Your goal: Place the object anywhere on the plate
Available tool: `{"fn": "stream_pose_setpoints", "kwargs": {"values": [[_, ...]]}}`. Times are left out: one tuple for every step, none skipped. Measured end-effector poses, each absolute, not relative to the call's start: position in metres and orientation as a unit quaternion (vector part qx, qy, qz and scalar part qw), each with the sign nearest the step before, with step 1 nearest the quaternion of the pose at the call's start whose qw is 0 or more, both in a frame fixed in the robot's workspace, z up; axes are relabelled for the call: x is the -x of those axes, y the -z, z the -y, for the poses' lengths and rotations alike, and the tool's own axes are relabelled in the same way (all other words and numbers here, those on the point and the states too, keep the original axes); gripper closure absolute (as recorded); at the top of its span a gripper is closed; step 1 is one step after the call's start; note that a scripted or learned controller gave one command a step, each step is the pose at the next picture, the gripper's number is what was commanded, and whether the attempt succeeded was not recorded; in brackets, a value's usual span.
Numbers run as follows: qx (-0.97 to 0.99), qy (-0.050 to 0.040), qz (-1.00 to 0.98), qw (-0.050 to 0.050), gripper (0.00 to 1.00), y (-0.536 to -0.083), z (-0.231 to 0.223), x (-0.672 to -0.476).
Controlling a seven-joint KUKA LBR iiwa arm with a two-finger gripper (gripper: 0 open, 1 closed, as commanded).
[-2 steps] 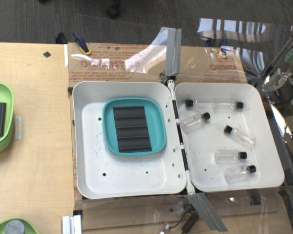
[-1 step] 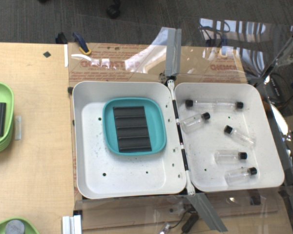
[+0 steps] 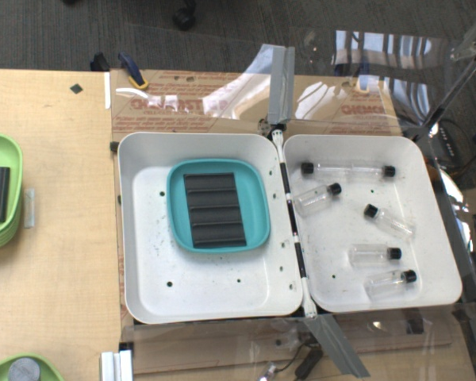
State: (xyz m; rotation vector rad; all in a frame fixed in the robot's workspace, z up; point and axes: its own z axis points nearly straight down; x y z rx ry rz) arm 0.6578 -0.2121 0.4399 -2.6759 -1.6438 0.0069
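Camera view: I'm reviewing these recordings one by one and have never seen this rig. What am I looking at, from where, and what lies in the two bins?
This is one fixed camera above a bench, looking down at a slant. Two shallow white bins sit side by side. The left bin holds a teal plate, the goal of the task, and on the plate lies a dark ribbed block. The right bin holds the objects to move: several small clear vials with black caps, lying on their sides and apart from one another, for example one vial near the divider and another near the front edge. At the far left of the wooden bench, a green tray lies outside the bins. Nothing is being held in this picture.
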Motion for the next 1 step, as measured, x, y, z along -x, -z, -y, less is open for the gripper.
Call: {"fn": "stream_pose_setpoints", "kwargs": {"values": [[0.882, -0.002, 0.471, 0.001, 0.0, -0.44, 0.2106, -0.6596]]}}
